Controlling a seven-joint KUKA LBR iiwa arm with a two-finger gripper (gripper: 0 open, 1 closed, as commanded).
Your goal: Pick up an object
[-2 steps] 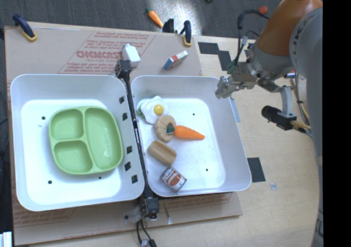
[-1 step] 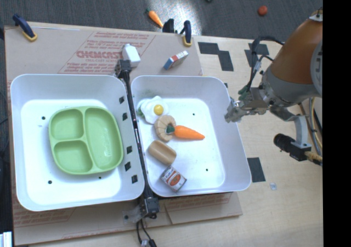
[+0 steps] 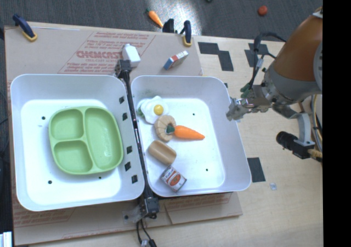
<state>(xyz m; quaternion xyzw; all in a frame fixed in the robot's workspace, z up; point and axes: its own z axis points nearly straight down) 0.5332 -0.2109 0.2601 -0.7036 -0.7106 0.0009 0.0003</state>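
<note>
The right bin [image 3: 216, 90] holds a fried egg [image 3: 152, 109], a tan round pastry [image 3: 164, 127], an orange carrot [image 3: 188, 133], a brown bread roll [image 3: 162, 153] and a small red and white carton [image 3: 173, 178]. My gripper [image 3: 237, 110] hangs just outside the right bin's right rim, level with the carrot and well to its right. Nothing is seen between its fingers. The grey arm with the orange band [image 3: 299, 49] comes in from the right.
The left bin [image 3: 33, 84] holds a green divided plate [image 3: 85, 139]. A small blue and red box [image 3: 175, 61] lies on the cardboard behind the bins. Clamps sit at the cardboard's back edge. Small toys lie on the dark floor beyond.
</note>
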